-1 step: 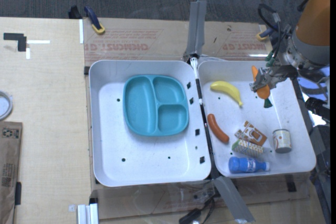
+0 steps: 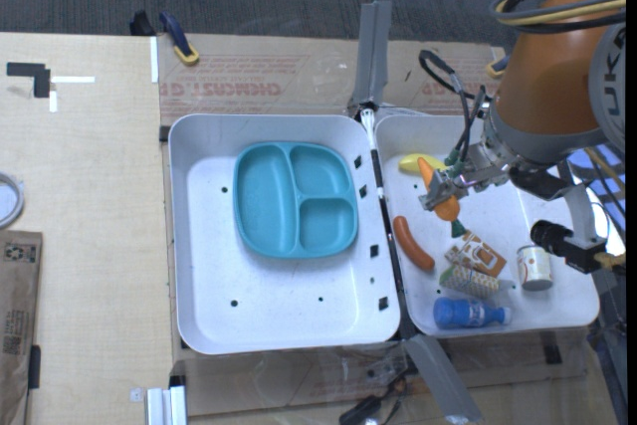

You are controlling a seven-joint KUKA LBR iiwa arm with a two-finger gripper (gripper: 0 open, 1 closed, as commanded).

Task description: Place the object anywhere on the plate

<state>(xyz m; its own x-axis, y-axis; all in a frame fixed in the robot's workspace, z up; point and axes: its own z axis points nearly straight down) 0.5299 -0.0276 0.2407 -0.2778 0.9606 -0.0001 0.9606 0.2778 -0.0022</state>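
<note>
A teal divided plate lies in the left bin, with nothing on it. My gripper is over the right bin, near its upper left. An orange carrot-shaped toy sits between the fingers, its ends poking out above and below them. The gripper is shut on it. A yellow banana-like toy lies just beside the carrot's upper end.
Also in the right bin are a red-brown sausage, a patterned small box, a blue bottle and a white can. A raised divider separates the two bins. The arm's bulky wrist hangs over the right bin's far side.
</note>
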